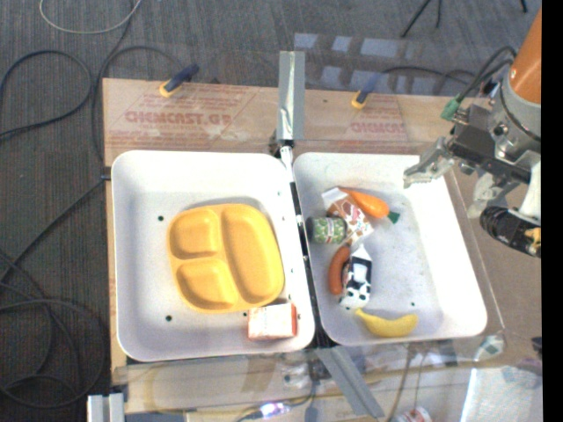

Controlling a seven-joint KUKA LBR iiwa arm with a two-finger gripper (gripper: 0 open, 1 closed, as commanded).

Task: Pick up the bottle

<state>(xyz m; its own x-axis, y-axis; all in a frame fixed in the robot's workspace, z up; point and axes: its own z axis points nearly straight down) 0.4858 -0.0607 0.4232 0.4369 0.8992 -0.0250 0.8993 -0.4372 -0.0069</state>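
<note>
You see the bottle (356,284) lying in the right bin (457,262), between the sausage (338,269) and the banana (387,323). The gripper (428,167) hangs above the bin's far right corner, well apart from it. I cannot tell its state.

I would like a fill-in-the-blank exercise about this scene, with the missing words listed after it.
1. The yellow divided tray lies in the ____ bin.
2. The banana lies near the right bin's ____ edge.
3. The black-and-white bottle lies beside a ____ sausage.
4. The gripper hangs over the right bin's far ____ corner.

Missing words: left; near; red; right
</note>
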